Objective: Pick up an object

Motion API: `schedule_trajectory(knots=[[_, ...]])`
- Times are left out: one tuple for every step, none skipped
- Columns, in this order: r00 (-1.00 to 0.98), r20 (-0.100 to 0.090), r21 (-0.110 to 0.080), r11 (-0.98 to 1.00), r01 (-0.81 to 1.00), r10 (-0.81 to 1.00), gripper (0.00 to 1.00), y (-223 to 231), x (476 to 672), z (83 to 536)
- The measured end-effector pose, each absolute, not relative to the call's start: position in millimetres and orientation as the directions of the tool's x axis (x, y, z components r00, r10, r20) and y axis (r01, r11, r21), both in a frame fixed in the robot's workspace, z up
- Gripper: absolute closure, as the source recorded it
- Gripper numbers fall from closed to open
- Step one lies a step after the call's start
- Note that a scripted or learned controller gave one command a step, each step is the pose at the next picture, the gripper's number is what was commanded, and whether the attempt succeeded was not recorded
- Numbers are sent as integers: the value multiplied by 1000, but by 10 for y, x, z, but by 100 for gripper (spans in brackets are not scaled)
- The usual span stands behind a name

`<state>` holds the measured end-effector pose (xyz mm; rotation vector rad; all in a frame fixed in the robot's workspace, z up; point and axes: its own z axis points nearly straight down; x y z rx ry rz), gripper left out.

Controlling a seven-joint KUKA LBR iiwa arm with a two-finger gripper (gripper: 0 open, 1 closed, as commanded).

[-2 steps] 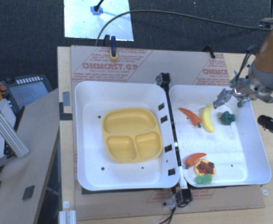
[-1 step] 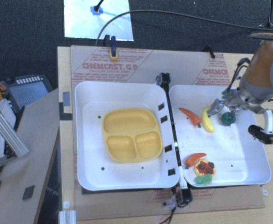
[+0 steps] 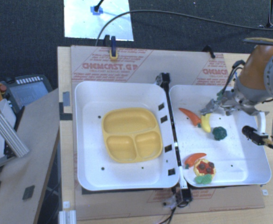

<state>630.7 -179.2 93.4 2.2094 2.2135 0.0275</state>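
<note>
Bright, even overhead light, glare off the white bins (image 3: pixel 127 90), soft shadows, slightly grainy focus.

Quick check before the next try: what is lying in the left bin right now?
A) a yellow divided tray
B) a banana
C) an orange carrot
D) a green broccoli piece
A: the yellow divided tray lies flat in the left bin, while the carrot, banana and broccoli all lie in the right bin.
</note>
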Motion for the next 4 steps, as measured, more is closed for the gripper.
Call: schedule_trajectory(knots=[[-3, -1, 7, 3, 1000, 1000, 100, -1809, 6254, 972], [-4, -1, 6, 4, 1000, 1000, 100, -1770, 6261, 1420], [-6, -3, 9, 6, 1000, 1000, 100, -1769, 6334, 2064], [-6, -3, 8, 6, 1000, 1000, 100, -1773, 6353, 2614]])
